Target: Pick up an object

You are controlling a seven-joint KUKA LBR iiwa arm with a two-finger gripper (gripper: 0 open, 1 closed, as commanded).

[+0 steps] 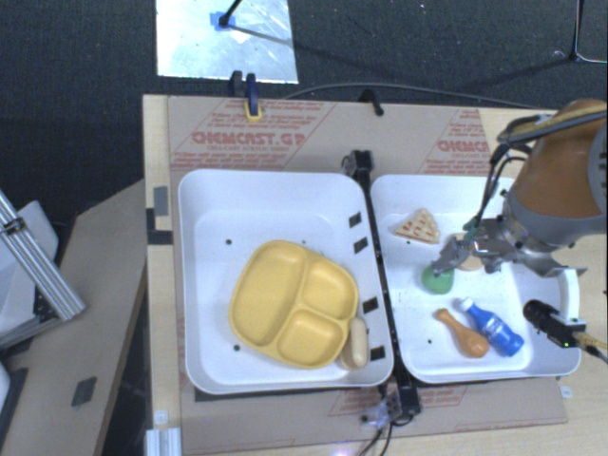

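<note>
Green-looking for a target, most likely: hanging the gripper (454, 257) low inside the right bin (532, 369), just above and beside a small green object (438, 279) near the bin's middle. Reaching in from the right with the grey-and-orange arm (560, 174).

Not managing to tell from this slant whether released or clenched: too small and too shadowed at the tip. Seeing nothing held in any case. Finding the green object resting on the bin floor, touching the gripper's tip or just short of it, impossible to say which.

Leaving the rest of that bin untouched: a tan waffle-like wedge (418, 226) toward the far side, then a brown toy drumstick (462, 332) and a blue bottle (494, 329) lying side by side nearer the front. Keeping well apart from the left bin (204, 255), with its yellow divided plate (290, 302) and a pale roll-like piece (355, 342) against the plate's lower right edge.

Judging progress: approaching looking done or nearly so, with grasping and lifting both remaining. Counting the task as open, with nothing raised off a bin floor. Probably needing a firm closing on the green object and a clean rise. Risking a slip, judging by its small, rounded shape.
</note>
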